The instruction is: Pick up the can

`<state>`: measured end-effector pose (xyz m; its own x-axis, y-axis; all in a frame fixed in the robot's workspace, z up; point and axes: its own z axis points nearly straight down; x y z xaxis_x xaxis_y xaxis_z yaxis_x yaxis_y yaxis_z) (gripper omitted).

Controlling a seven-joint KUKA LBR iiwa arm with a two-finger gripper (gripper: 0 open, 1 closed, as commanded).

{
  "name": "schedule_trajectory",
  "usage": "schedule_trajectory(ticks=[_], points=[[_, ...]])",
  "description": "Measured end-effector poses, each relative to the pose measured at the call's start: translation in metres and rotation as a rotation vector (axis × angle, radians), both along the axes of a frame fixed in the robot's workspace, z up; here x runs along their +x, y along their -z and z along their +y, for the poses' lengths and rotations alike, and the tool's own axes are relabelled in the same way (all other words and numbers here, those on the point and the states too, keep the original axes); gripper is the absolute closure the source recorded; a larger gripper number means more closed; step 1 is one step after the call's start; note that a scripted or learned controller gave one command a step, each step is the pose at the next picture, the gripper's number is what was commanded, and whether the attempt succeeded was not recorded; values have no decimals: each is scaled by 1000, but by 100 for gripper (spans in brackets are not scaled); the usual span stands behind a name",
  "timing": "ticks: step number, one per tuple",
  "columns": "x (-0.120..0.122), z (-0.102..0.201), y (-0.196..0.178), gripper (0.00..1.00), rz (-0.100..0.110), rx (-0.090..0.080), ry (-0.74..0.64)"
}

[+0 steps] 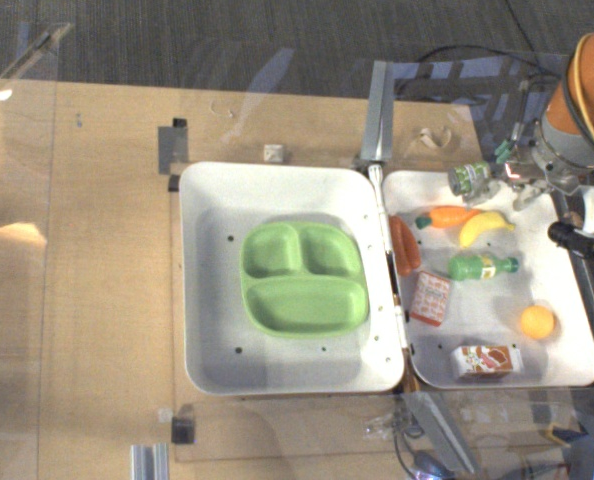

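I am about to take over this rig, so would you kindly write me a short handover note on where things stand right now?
Gripper: at the far edge of the right bin, next to the can; whether it grips the can cannot be told from this view.
Can: green and silver, at the right bin's far rim, above the carrot and banana.
Done: arm has reached the can.
Left: confirm the grasp and lift the can clear.
Also there: green bottle, orange, carton; green divided plate in the left bin.
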<state>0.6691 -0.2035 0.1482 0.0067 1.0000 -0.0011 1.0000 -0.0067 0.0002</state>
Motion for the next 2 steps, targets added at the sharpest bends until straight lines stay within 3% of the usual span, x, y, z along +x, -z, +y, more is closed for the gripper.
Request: schedule_trajectory(ticks=[1,2], points=[[2,-1,39,0,-9,-5,-34],[3,-3,35,0,-10,-5,-85]])
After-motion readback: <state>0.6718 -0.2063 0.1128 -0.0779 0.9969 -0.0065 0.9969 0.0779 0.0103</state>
